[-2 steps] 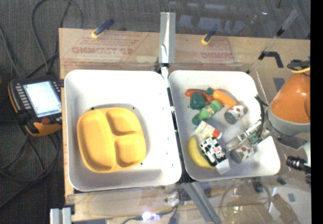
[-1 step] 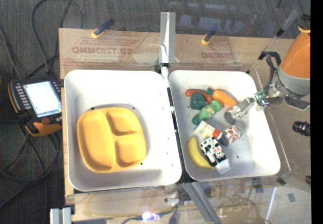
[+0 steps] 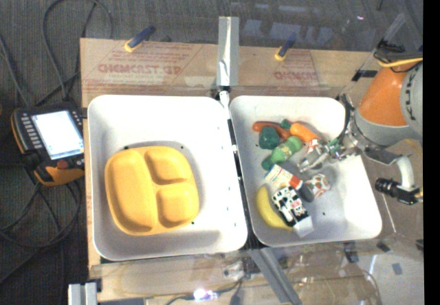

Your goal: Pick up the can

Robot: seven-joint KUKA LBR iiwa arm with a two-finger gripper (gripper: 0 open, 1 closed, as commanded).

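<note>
Right now my claw (image 3: 322, 153) hangs low over the right-hand shallow white bin (image 3: 361, 224), at the upper right edge of the heap of small things. Whether it is released or clenched I cannot tell; the metal blurs into the clutter beneath it, and I see nothing plainly gripped.

I take the can to be the small red-and-white cylinder (image 3: 318, 185) lying on its side just below my claw, toward the bin's near wall, though it is too small to be sure.

To do this well, I judge I should come straight down across its round body rather than along its length, and settle low before closing, so it does not roll away.

Neighbours crowd its left side: a white carton with red print (image 3: 280, 176) and a black-and-white patterned box (image 3: 291, 205) lie just beside it, with a yellow banana (image 3: 268, 209) beyond. Green plastic toys (image 3: 280, 154) and orange carrot-like pieces (image 3: 301, 131) sit above. Bare bin floor shows to the can's right and below, so that side gives me the room. The left-hand white bin (image 3: 100, 111) bears a yellow divided plastic tray (image 3: 152, 189), well apart.
</note>
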